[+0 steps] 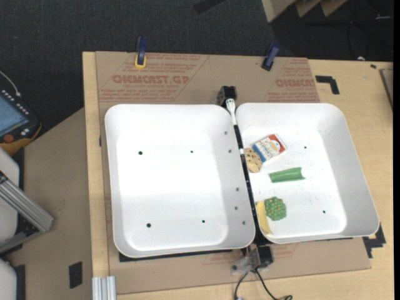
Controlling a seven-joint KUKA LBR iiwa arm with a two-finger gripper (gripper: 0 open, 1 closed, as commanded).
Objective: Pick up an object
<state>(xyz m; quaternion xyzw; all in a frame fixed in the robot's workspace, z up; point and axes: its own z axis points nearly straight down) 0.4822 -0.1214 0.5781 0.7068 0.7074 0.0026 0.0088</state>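
Claw: open or shut, loaded or not, cannot tell from this frame.

Objects for picking all lie in the right bin [340,167], crowded toward its left wall. Carton [270,147], white with red and blue print, lies flat and tilted, nearest the far side. Cookie [253,160], tan with dark specks, just beside the carton's left corner, close to touching, and hard against the bin's left wall. Green stick [287,175], lying roughly crosswise, sits a little nearer the camera than the carton, apart from both it and the cookie. Green knobbly lump [275,209] rests near the front left corner, overlapping a pale yellow piece [262,220] that lies along the wall; what either is, cannot tell.

Left bin [169,180] abuts the right bin along a dark seam; four small dark dots mark its floor. Black clip [226,95] sits at the far end of the seam, another clip [260,255] at the near end with a cable [250,286] trailing off.

Both bins sit on a brown board [187,74] with red lettering. Two blue clamps [140,52] [270,56] grip its far edge.
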